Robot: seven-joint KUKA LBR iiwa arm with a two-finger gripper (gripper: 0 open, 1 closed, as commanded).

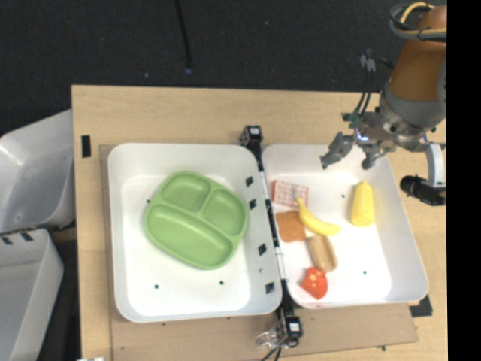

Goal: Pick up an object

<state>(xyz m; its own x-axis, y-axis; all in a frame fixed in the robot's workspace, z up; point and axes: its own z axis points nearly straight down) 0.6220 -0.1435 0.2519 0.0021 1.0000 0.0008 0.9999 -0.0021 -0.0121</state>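
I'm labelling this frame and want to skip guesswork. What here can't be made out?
- Gripper: two fingers spread above the right bin; nothing shows between them.
- Arm: cut off by the view's right edge.
- Red-and-white packet: print too small to read.
- Brown pieces under the banana: too blurred to identify, partly covered by it.

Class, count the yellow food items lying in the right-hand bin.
2: a banana near the bin's middle, and a yellow block-like piece to its right, below the gripper. None seems hidden.
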